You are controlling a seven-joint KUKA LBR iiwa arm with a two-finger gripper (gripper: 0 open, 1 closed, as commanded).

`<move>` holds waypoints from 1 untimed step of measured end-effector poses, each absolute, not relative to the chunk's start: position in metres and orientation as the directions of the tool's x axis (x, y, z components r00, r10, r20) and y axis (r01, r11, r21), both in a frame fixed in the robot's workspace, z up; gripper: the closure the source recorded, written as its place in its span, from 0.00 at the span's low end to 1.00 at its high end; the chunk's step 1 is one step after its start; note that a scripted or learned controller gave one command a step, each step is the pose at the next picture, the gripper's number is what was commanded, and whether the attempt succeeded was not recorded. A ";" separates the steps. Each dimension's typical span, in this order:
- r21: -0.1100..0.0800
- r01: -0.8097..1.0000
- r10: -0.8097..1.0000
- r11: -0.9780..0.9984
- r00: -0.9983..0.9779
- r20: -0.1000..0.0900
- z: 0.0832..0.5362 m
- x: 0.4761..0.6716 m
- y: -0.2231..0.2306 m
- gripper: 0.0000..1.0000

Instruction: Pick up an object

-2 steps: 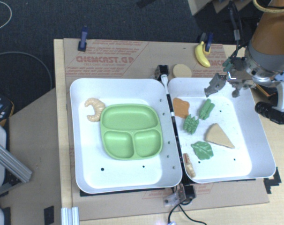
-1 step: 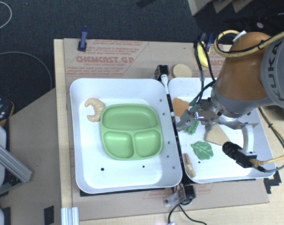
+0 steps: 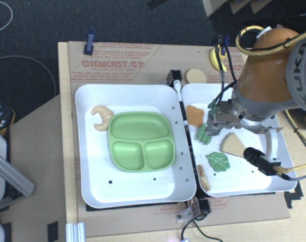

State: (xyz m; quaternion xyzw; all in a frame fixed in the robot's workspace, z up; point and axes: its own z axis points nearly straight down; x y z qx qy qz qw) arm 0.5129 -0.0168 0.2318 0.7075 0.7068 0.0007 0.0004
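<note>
Camera view — gripper (image 3: pixel 212 127) low in the right bin (image 3: pixel 274 184), directly over a small green piece (image 3: pixel 203 134) near the bin's left wall. Whether it holds the piece cannot be told. Orange piece (image 3: pixel 195 116) just up-left, green leaf (image 3: pixel 218 161) below — both apart from the tool.

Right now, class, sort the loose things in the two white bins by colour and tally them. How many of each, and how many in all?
Green: 3, the divided tray, the leaf, the small piece by the claw
Tan or cream: 3, the croissant, the wedge, the small piece at the right bin's near left edge
Orange: 1, the slice
Total: 7
</note>
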 end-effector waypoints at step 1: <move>-0.005 1.000 1.000 0.010 -0.010 0.005 0.235 0.479 0.071 1.00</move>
